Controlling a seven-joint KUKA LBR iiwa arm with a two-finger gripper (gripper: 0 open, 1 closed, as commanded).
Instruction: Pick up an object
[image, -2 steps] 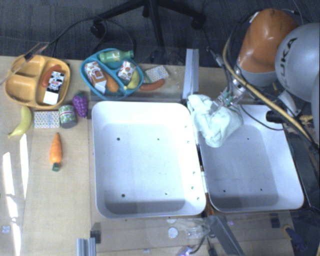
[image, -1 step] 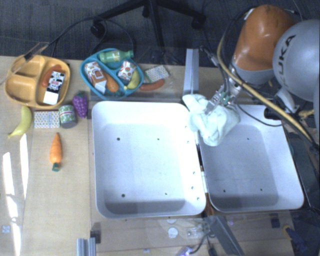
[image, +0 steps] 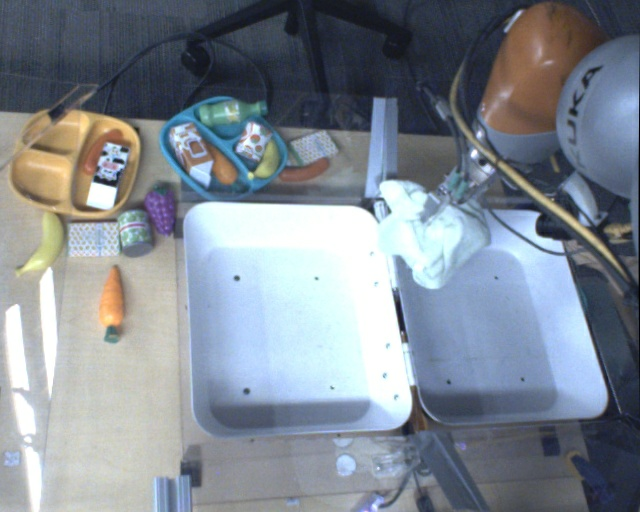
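The gripper sits low at the back of the right bin, its tip pressed down into a crumpled white cloth. Folds of the cloth rise around the tip, so whether anything is actually pinched there I cannot tell. The cloth is bunched against the bin's back left corner, at about eleven o'clock within that bin, with one lobe spilling over the rim toward the left bin. From the gripper the grey arm with its orange band climbs away toward one o'clock, cables looping beside it.

Out at nine o'clock from the left bin, on the wooden bench, a toy carrot lies on its own. Above it, near ten o'clock, stand a small can and a bunch of purple grapes, just beside each other, and a yellow banana lies at the bench's left edge. A yellow tray holds a few toy foods at the far left corner. At twelve o'clock behind the left bin rests a blue divided tray of toy foods, a green bottle lying in its back compartment.
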